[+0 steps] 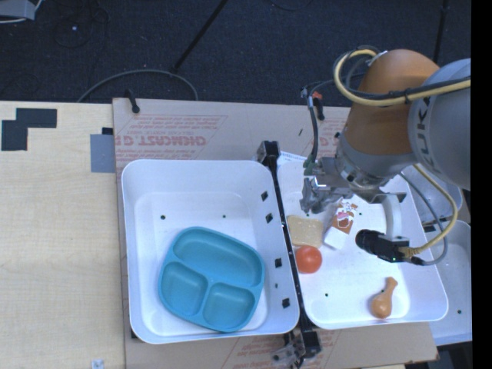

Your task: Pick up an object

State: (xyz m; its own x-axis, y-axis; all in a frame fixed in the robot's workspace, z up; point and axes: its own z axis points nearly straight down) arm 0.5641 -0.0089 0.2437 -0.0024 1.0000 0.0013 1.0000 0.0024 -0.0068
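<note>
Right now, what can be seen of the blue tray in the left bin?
The blue tray is a rounded, plastic-looking divided plate with three compartments: one long section along its upper side and two smaller ones below. It lies flat and right side up on the floor of the left bin, turned at a slant toward the lower right corner. Its compartments hold nothing, and nothing rests on it.

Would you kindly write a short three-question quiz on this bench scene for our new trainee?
1. True or false: the blue tray lies in the left bin.
2. Which lies nearest the divider in the right bin? A) tomato B) gourd C) small carton
3. Fill in: the gripper hovers just above the tan ____.

Key: 1 true; 2 A; 3 slice.
</note>
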